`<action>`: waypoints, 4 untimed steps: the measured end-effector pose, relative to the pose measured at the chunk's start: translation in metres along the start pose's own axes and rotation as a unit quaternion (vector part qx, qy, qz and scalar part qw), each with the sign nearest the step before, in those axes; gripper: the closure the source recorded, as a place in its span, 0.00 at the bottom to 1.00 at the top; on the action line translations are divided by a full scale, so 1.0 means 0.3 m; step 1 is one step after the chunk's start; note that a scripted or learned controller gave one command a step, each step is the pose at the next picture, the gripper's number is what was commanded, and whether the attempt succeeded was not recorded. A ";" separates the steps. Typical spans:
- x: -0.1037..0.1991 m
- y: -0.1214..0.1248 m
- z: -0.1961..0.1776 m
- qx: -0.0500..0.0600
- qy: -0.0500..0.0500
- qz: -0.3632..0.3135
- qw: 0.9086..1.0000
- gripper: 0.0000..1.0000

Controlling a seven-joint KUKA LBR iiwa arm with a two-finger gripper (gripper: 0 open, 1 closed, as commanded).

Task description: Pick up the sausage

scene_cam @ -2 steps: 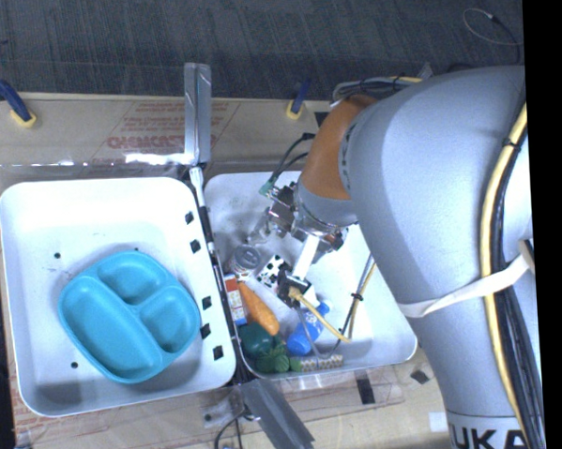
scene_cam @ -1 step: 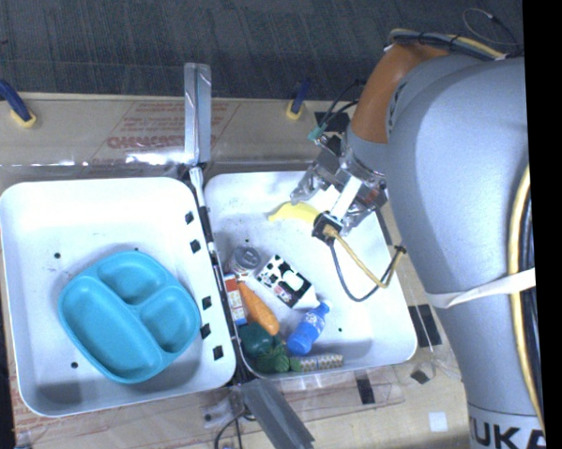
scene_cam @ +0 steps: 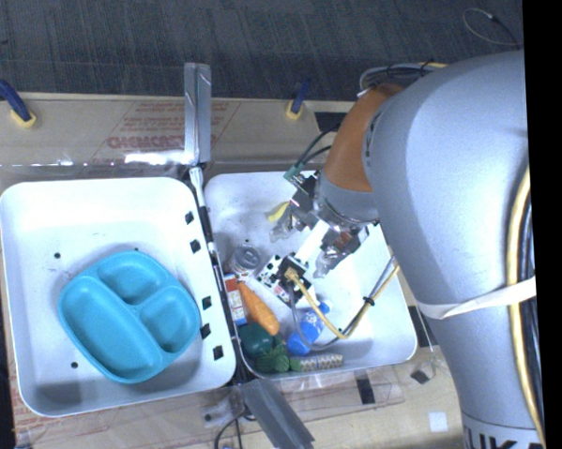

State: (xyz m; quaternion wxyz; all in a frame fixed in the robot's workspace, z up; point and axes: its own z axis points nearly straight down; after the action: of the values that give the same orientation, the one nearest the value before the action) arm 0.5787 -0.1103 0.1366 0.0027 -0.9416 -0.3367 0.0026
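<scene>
We judge the task to be at the approach. The hand (scene_cam: pixel 318 252) of the grey arm (scene_cam: pixel 448 191) hangs over the middle of the cluttered shallow white plastic bin (scene_cam: pixel 386 340). We cannot tell how far open it is, and we see nothing gripped in it. What we take for the sausage (scene_cam: pixel 259 309), a smooth orange-brown tapered piece, lies slantwise on that bin's floor, close to its left wall and towards its near edge, apart from the hand. As we read it, the next move calls for the hand to travel towards that wall, line up across the sausage's narrow width and come down cleanly. The neighbours crowd in: a small red-and-white packet (scene_cam: pixel 233 301) sits between it and the wall, and dark green lumps (scene_cam: pixel 259 340) lie just at its near end. In this bin we count one sausage, one packet, what look like two green lumps, one rounded blue piece (scene_cam: pixel 304 332), one silvery ridged cylinder (scene_cam: pixel 318 362), one round grey metallic piece (scene_cam: pixel 247 258) and one small yellow piece (scene_cam: pixel 278 211). Beyond the left wall stands a second white bin (scene_cam: pixel 27 213) with one sky-blue three-compartment plastic plate (scene_cam: pixel 126 316), which makes two bins on the table.
</scene>
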 end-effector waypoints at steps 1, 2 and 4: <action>-0.054 -0.059 0.051 -0.009 0.008 0.118 0.993 0.00; -0.052 -0.061 0.018 -0.007 0.008 0.116 0.993 1.00; 0.135 0.116 0.099 -0.009 0.009 0.189 0.982 0.00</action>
State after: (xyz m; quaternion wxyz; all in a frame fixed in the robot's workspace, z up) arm 0.6318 -0.1114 0.1065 -0.0030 -0.9882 -0.1527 -0.0078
